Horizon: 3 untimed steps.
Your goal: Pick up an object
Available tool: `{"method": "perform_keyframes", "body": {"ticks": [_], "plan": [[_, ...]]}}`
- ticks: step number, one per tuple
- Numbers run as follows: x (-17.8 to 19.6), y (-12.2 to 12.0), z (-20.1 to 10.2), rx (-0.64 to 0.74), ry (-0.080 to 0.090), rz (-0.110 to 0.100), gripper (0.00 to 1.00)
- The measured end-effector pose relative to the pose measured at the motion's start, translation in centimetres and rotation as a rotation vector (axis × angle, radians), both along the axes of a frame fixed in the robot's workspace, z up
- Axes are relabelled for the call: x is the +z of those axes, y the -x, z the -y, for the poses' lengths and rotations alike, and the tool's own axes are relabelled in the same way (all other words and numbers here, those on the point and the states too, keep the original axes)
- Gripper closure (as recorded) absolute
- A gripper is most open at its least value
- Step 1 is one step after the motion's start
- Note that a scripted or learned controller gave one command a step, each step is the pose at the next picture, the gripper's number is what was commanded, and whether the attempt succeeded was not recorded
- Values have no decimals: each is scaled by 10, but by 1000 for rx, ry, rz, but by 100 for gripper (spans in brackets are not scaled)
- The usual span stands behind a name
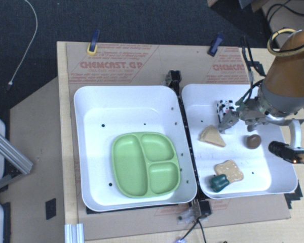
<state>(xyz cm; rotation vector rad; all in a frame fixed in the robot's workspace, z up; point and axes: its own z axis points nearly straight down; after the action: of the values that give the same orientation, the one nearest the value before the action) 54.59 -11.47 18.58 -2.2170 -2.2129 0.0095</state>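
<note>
The right bin (273, 184) holds several small objects. A tan wedge (213, 136) lies near its middle, with a brown round piece (253, 141) to its right. At the front lie a beige toast-like piece (230, 169) and a teal object (219, 183) touching it. A black-and-white spotted object (224, 107) sits toward the back. My gripper (227, 124) reaches in from the right and hangs low between the spotted object and the tan wedge, just above the wedge's upper right corner. Nothing shows in its grasp.
The left bin (91, 110) holds a green divided plate (145, 164) at its front centre. A black clamp (173, 78) sits at the back between the bins. Blue clips (215, 44) hold the cardboard base. The arm's orange band (289, 65) hangs over the right bin's far right side.
</note>
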Motion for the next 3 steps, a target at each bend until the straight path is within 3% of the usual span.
{"method": "perform_keyframes", "body": {"ticks": [1,3], "plan": [[5,-3,0,2,2,10,0],[-100,-1,-8,3,-2,10,0]]}}
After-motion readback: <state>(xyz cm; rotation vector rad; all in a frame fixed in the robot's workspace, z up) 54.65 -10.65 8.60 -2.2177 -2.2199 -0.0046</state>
